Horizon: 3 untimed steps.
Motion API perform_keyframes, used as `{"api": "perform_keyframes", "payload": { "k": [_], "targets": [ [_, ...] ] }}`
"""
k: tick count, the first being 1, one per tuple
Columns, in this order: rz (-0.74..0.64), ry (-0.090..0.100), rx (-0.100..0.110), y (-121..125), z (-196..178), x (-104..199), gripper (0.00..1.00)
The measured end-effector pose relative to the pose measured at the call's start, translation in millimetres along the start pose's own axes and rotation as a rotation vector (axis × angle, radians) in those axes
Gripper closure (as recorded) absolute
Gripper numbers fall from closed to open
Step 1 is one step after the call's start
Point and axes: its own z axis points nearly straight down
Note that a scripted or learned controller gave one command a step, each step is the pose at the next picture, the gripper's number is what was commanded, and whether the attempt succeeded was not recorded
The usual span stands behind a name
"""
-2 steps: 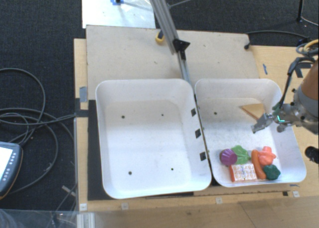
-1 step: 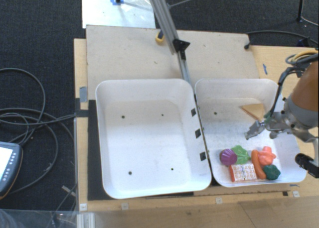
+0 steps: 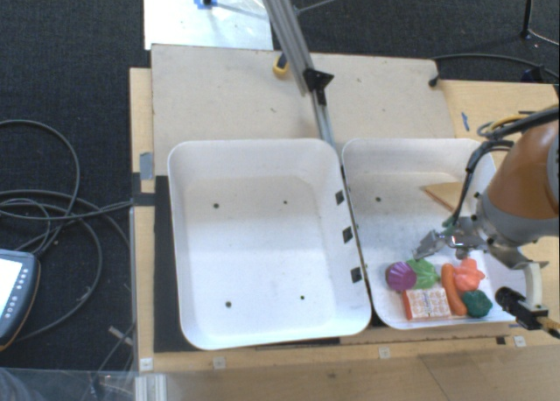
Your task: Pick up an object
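Several small toys lie huddled in the near right corner of the right bin: a purple piece, a green leafy piece, an orange carrot, a salmon-pink piece, a red and white box and a dark green piece. My gripper hangs low over the bin floor, just above the green piece and the carrot, at the end of the arm with its orange band. Nothing can be seen in its grasp.
The left bin stands beside the right one, with black clips on the shared wall. A tan wedge lies against the right bin's far right side. A grey pole slants over the bench's back. Cables trail on the floor at left.
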Motion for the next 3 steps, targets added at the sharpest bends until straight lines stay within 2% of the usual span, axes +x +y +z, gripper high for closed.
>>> {"api": "perform_keyframes", "payload": {
  "k": [1, 2, 3],
  "targets": [
    [0.001, -0.001, -0.004, 1, 9, 0, 0.0],
    [0.0, -0.002, -0.008, 2, -3, 0, 1.0],
    [-0.005, -0.004, -0.01, -1, -63, 7, 1.0]
  ]
}}
